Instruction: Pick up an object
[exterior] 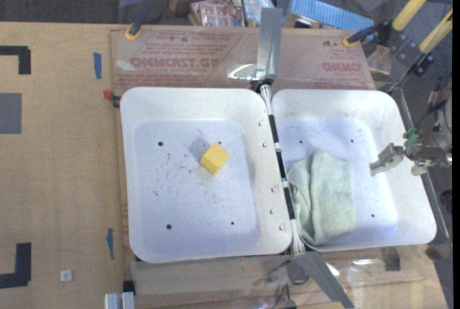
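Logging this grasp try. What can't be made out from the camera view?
- Gripper: small, blurry at the right bin's edge; finger state unreadable.
- Arm: cut off by the frame's right edge.
- Pale green cloth: folds hide anything under it.
- Yellow block in the left bin: too small to read material.
- Clutter beyond the bench: blurred behind glare.

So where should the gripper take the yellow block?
Probably straight from above, fingers closing across two opposite flat sides. The block sits alone on the left bin floor, turned diagonally to the walls, so the gripper would likely need rotating to match.
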Tool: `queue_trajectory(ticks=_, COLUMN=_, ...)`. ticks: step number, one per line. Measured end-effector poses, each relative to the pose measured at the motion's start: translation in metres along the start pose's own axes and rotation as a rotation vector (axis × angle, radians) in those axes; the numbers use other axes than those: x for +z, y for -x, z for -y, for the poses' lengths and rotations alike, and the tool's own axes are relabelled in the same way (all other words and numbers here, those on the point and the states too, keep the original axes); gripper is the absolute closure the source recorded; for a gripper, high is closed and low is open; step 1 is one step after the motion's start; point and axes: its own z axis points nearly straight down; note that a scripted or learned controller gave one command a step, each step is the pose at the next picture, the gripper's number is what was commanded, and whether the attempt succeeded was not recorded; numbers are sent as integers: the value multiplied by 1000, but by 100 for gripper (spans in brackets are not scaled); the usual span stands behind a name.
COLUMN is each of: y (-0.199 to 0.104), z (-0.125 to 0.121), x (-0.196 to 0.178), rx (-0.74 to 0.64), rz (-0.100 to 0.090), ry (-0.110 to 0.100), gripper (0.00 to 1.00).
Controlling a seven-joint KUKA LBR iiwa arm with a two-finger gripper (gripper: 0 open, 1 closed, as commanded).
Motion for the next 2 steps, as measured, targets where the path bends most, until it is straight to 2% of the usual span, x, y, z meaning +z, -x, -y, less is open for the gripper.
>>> queue_trajectory(ticks=1, y=32, z=4, x=-74, rx=-285, rz=4, ry=6, gripper=0)
queue_trajectory(ticks=2, y=48, z=4, x=-136, rx=-168, rz=3, ry=5, gripper=0)
